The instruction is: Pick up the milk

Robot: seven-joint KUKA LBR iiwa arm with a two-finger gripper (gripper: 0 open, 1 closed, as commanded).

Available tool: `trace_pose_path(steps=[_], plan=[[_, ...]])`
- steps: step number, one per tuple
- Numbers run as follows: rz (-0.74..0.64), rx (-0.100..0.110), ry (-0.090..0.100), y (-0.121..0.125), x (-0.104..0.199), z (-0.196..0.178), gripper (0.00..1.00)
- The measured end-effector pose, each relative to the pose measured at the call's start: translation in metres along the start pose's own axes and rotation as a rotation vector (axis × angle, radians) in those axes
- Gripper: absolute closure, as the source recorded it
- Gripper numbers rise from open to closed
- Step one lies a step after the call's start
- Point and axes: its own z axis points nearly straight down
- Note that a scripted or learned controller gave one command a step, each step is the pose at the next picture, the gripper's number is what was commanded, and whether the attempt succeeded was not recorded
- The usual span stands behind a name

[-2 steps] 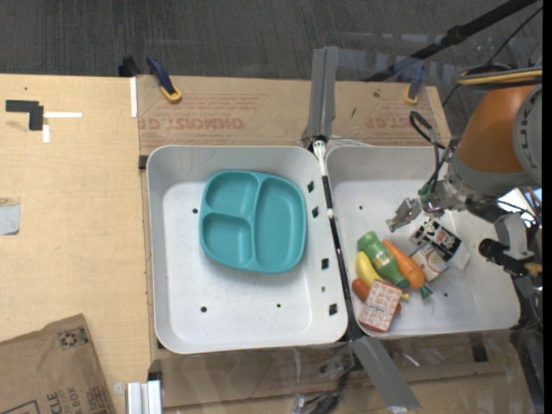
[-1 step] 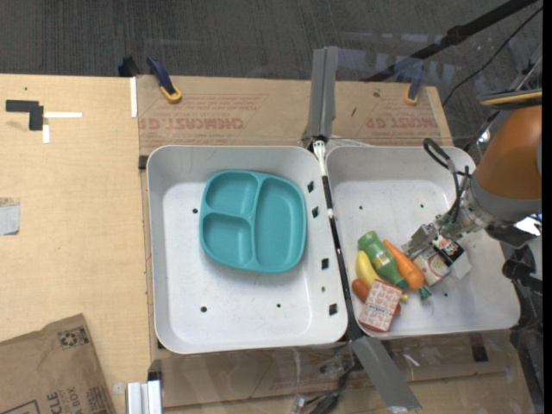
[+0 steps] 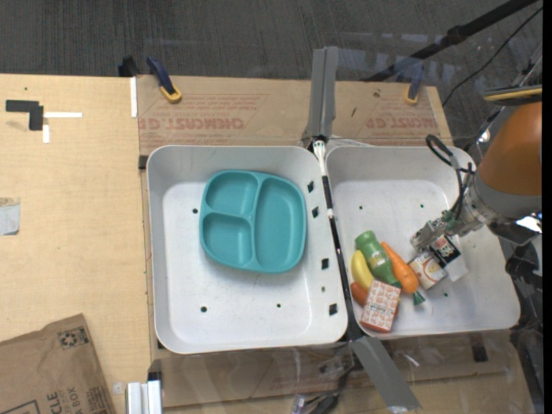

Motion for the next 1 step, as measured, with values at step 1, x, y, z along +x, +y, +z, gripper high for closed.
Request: trace_pose_path(steps=[1], plan=[[-0.018, 0.001, 0.001, 0.0146, 0.0545, -0.0900, 1.00]])
